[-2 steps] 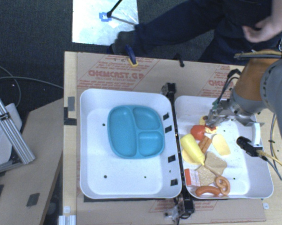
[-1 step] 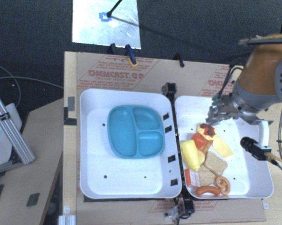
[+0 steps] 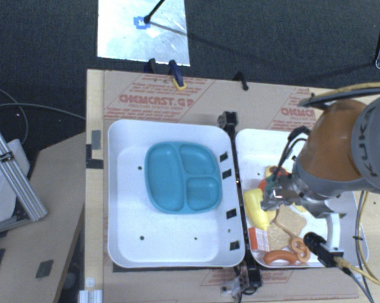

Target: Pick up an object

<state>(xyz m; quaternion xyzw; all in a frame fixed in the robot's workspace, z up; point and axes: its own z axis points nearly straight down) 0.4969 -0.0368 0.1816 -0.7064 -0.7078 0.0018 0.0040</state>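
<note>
Gripper (image 3: 275,194) hung over right bin (image 3: 256,150), banana (image 3: 255,207) just beside it, divided plate (image 3: 181,177) in left bin (image 3: 126,239) well apart to its left.

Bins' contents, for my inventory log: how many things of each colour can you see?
Blue: 1, plate
Yellow: 1, banana
Tan: 1, bread
Orange: 2, carrot, pretzel
Total: 5; the arm may hide more.

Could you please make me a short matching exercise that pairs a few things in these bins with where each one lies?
Things:
1. blue divided plate
2. yellow banana
3. pretzel
4. claw

Places:
A. right bin, near its front edge
B. left bin
C. right bin, by the divider between the bins
D. above the right bin, next to the banana

Pairs: 1-B, 2-C, 3-A, 4-D
</note>
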